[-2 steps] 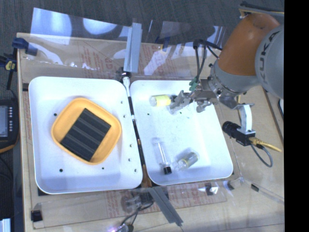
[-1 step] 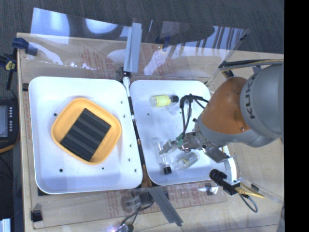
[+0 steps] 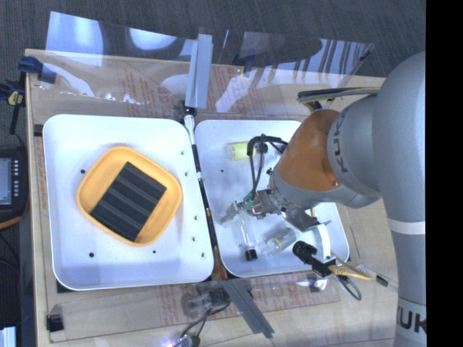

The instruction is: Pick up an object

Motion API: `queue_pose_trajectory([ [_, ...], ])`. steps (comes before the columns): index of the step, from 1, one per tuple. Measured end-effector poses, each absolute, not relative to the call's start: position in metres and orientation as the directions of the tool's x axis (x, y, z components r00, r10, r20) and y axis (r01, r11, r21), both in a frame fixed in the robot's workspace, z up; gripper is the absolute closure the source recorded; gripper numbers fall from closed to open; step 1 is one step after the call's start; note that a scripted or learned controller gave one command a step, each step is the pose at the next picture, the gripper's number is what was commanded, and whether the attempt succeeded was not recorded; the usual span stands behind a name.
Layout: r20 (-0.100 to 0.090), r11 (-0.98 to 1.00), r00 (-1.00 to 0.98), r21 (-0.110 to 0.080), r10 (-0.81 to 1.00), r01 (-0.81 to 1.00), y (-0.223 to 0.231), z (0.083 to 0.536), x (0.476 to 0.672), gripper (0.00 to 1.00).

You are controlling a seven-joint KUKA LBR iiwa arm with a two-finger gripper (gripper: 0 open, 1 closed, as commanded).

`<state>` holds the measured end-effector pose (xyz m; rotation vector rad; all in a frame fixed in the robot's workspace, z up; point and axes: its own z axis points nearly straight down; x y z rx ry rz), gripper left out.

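Orange-banded, the arm [image 3: 340, 157] reaches low into the right bin [image 3: 217, 139], its gripper [image 3: 249, 208] near the bin's front middle; whether it has closed on anything I cannot tell. A clear vial [image 3: 278, 241] lies just beside it toward the front edge, and a yellow tube [image 3: 239, 150] sits near the back edge. The left bin [image 3: 58, 194] holds a yellow dish [image 3: 130, 194]. This looks like the descent-and-grasp step; next would come a firm close, then a straight lift.

Two white bins [image 3: 65, 194] on a wooden bench [image 3: 108, 316]; black tablet [image 3: 11, 183] at left
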<state>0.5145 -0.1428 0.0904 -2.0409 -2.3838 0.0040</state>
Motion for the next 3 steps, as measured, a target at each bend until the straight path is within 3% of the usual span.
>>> queue_pose_trajectory([
  [1, -0.001, 0.16, -0.16, -0.005, 0.987, 0.987, -0.143, 0.1, 0.515, 1.0],
  [2, 0.001, 0.196, -0.196, -0.002, 0.981, 0.981, -0.096, 0.198, 0.548, 1.0],
  [3, 0.0, 0.219, -0.219, -0.002, 0.976, 0.976, -0.068, 0.24, 0.61, 1.0],
])
